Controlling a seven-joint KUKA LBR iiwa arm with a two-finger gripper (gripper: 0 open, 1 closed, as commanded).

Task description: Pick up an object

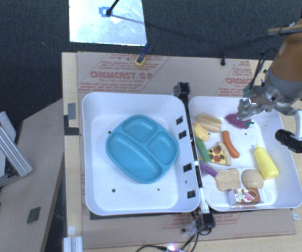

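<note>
Purple toy food (238, 121) lies in the right bin (292, 190), toward its 12 o'clock wall, and the jaws (247, 111) sit right over it, their tips at or just above its upper edge. Whether the jaws are wide, narrow or pinching the purple piece I cannot tell; the metal fingers blur into it. The grey arm with its orange band (293, 54) comes in from 2 o'clock.

At 9 o'clock of the purple piece rests a hot dog bun (209, 123), with a yellow piece (200, 132) just below that. A sausage (230, 144) lies at 6 o'clock of the jaws, a pizza slice (219, 154) beside it, and a mustard bottle (266, 161) further toward 5 o'clock. A bread slice (227, 179), a round bun (252, 179) and a small packet (247, 195) crowd the 6 o'clock wall.

The left bin (95, 193) on the counter holds 1 blue divided plate (142, 148).
</note>
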